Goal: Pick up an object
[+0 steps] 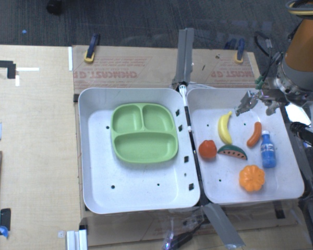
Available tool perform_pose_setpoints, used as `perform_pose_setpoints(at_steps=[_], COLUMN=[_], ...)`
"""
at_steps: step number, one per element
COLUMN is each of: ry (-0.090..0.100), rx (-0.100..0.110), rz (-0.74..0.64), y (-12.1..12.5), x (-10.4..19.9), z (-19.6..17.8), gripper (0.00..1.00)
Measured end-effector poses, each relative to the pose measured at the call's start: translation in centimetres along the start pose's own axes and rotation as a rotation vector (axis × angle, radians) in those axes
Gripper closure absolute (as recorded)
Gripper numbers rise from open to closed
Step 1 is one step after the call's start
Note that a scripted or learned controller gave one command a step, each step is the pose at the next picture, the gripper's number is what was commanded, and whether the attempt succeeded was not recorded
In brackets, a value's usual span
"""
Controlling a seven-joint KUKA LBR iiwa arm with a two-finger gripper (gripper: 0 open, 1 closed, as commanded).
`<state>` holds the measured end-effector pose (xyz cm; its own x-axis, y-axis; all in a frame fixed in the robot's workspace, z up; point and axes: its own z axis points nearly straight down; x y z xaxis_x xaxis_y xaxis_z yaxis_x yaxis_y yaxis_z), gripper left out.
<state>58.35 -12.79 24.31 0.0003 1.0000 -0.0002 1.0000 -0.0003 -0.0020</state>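
Your end effector point(256, 101) hovers over the right bin's point(287, 191) far edge, grasping nothing; its opening cannot be told. 6 toys lie below: the banana point(225, 127) nearest. Closely spaced, neighbours may block a clean grasp.

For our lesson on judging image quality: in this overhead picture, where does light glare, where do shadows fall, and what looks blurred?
In the camera view, lighting is even and soft; glare brightens the right bin at its right wall beside the arm; faint shadows sit under the green plate and banana; the gripper looks slightly soft, and the bottle label is too blurred to read.
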Motion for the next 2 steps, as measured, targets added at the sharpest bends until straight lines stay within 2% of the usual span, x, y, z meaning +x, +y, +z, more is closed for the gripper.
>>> perform_pose_setpoints(at_steps=[1,2], ry=[0.0,0.0], rx=[0.001,0.0], rz=[0.024,0.056], y=[1.7,0.0], x=[-0.7,-0.2], z=[11.3,15.2], gripper=[0.0,0.0])
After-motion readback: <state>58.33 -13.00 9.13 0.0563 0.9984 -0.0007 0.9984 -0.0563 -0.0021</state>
